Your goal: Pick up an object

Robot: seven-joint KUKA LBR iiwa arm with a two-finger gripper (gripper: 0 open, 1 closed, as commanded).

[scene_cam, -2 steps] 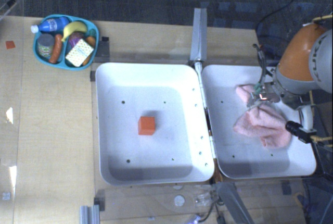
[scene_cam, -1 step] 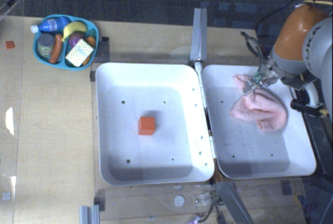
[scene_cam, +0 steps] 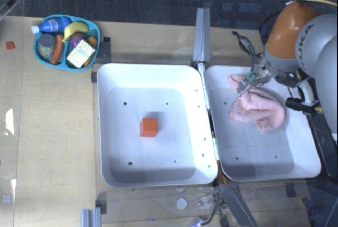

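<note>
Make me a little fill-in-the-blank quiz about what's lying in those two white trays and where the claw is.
The orange block lies in the ____ bin as the camera sees it.
The crumpled cloth in the other bin is ____ in colour.
The claw is at the cloth's upper ____ corner.

Missing words: left; pink; left

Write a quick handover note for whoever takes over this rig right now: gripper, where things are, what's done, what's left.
Gripper: down at the upper edge of the pink cloth in the right bin; too small to tell whether it has a grip.
Pink cloth: crumpled, lying on the right bin's floor, upper half.
Orange block: alone in the left bin, near the middle, untouched.
Blue tray of toy food: on the bench beyond the left bin, not in play.
Done: arm brought to the cloth.
Left: nothing lifted yet; secure a grasp and raise it.
</note>
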